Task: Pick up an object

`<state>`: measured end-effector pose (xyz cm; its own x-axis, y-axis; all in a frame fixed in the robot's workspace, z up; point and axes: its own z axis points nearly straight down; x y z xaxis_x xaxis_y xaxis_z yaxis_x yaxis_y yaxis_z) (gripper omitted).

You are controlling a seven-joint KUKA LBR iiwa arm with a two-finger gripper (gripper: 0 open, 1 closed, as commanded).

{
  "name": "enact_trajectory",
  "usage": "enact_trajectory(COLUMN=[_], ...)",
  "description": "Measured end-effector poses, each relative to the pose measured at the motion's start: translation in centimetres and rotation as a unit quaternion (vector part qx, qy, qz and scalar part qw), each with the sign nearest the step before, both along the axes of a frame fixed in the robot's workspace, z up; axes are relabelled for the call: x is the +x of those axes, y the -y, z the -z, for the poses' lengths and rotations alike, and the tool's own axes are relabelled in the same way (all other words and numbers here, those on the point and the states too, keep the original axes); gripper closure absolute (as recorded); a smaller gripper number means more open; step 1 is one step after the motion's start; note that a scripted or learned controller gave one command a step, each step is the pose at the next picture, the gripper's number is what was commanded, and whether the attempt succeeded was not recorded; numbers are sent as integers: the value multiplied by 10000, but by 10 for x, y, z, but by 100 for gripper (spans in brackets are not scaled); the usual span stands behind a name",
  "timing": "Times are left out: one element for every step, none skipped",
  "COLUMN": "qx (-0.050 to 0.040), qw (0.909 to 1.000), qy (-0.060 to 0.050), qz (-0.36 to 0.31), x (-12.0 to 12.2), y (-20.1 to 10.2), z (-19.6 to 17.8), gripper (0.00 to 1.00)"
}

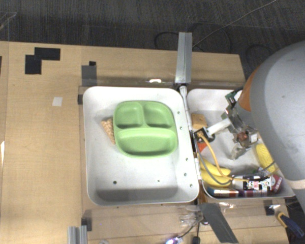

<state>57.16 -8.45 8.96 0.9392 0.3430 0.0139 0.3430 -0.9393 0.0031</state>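
Nothing is lifted yet: the markers [251,183] and banana [213,173] lie along the near wall of the right bin [212,99]. Farther back my gripper [240,136] hangs low over that bin's middle; whether it is open or closed on anything, I cannot tell.

The light wooden surface [40,151] carries two shallow white bins side by side, the left bin [99,182] and the right bin [206,98], with black patches [40,59] near its far-left edge.
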Motion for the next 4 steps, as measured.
enact_trajectory(qx=[-2,-5,-5,-5], qw=[9988,9991,9974,9975], qy=[-63,-76,-74,-74], qz=[487,424,710,699], x=[76,77,64,65], y=[-28,-30,-3,-4], z=[-94,-102,-93,-93], gripper=[0,100,100,0])
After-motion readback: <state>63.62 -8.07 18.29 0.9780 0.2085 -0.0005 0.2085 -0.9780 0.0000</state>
